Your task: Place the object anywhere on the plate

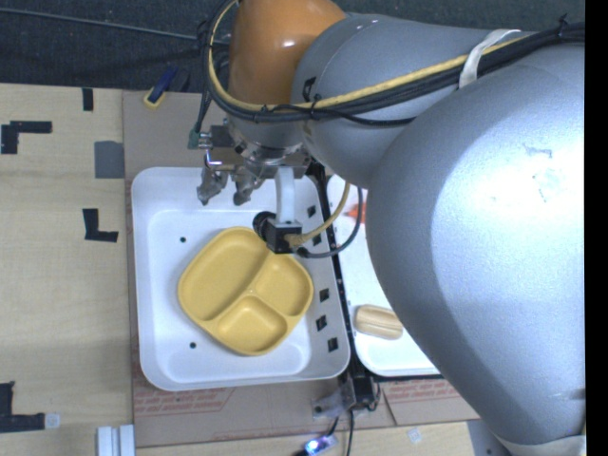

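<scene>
The pincer (226, 190) hangs spread and without load at 12 o'clock of the yellow plate (245, 291); the bun (378, 322) waits in the other bin (399, 361).

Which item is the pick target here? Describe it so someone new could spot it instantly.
Start at the two white bins: the left bin holds a yellow divided plate, and the right bin is mostly hidden beneath the grey arm. Near the right bin's left edge lies the object, a small tan, bun-like oblong. It is rounded and pale, unlike the plate's flat yellow compartments.
</scene>
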Available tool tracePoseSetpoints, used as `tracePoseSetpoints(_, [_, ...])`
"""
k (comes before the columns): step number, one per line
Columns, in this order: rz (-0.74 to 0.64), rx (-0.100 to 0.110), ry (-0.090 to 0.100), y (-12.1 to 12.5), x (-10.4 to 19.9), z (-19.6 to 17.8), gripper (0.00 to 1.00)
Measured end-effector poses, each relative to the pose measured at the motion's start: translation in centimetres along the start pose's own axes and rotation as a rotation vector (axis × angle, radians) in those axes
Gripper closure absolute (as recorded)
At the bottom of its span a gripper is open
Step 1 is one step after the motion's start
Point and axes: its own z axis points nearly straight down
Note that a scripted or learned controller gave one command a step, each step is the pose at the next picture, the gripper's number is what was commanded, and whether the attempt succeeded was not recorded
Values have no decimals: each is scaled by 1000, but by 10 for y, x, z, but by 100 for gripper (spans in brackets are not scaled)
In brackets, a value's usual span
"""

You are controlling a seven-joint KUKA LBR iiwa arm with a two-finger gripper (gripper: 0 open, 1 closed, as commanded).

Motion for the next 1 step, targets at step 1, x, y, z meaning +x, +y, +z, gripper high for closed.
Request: tracePoseSetpoints(1, [3,0,-2,0,-3,-1,0])
